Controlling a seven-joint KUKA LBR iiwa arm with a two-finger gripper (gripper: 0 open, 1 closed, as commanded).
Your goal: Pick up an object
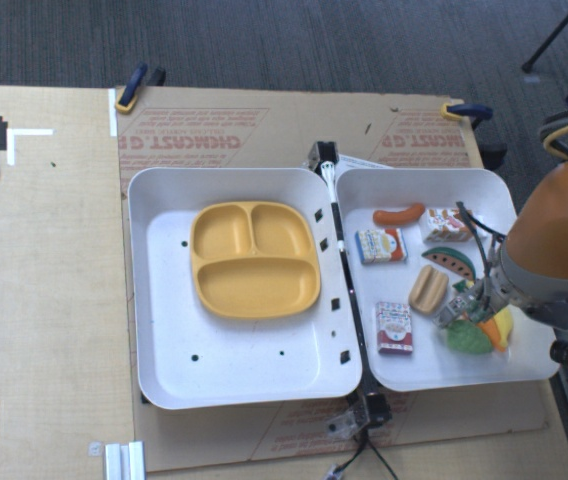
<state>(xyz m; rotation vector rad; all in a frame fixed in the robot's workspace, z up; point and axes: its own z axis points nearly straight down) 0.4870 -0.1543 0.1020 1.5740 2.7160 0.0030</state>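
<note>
Cardboard sheet on the worktop reads "CHEMCAST", inverted. Hand sits low in the right white bin, above a green toy vegetable; grip state cannot be determined.

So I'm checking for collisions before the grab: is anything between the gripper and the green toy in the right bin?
Nothing visible does. The gripper sits right above the green toy, with the bread roll to the side and a yellow-orange piece beside it.
</note>
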